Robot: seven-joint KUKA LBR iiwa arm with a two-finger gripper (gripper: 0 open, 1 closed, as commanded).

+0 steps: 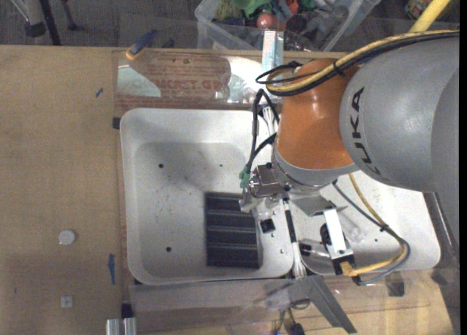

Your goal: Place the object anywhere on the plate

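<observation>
Reaching from the right, the arm (365, 107) hangs over a dark ridged plate (231, 230).

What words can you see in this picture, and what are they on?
"UKA": black letters on the grey arm, the end of a brand name; the first letter is hidden.
Red print on the clear sheet behind the bin: too blurred to read.
No other text is readable.
</observation>
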